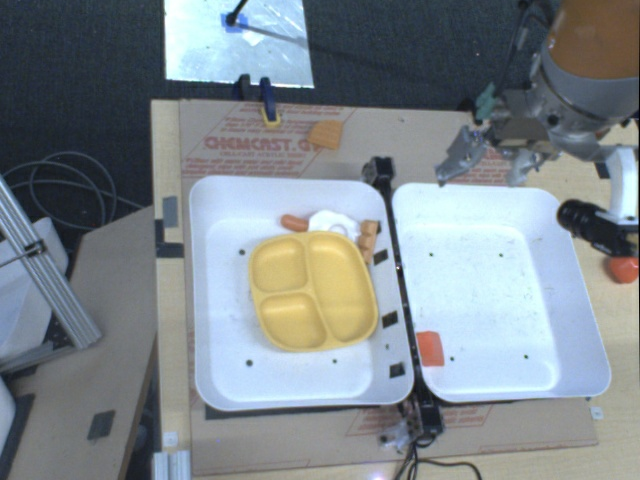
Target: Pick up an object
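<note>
**Gripper open above the right bin; no object held**

The gripper [490, 163] hangs over the rear edge of the right bin [575, 298], near its back left corner. Its two fingers are spread apart, and bare cardboard and bin rim show between them. Nothing sits in the grasp. The arm [590, 38] enters from the upper right, so the wrist stands above the bin's back rim rather than its floor.

Candidate objects lie in both bins.

- Left bin [215, 298]: a yellow tray [310, 293] with three compartments fills most of the floor. It lies flat, open side up, turned slightly off square to the bin walls. Its long axis is hard to fix, since it is nearly as wide as it is deep.
- Behind the tray, touching or just beside its rear rim: a small sausage [295, 223], a white piece [332, 224] and a tan piece [368, 236]. The sausage lies with its long axis roughly left to right. The tan piece stands roughly front to back along the bin's right wall.
- Right bin: an orange block [429, 348] rests at the front left corner, against the wall shared with the left bin. It looks roughly square, so no clear long axis can be given.

The small items sit against walls or the tray rim, which leaves little finger clearance on one side. The orange block is judged the nearest target, as it shares a bin with the gripper. A descent there would probably need the fingers aligned parallel to the wall.

An orange wedge [325, 134] lies on the cardboard behind the left bin, outside both bins.
</note>
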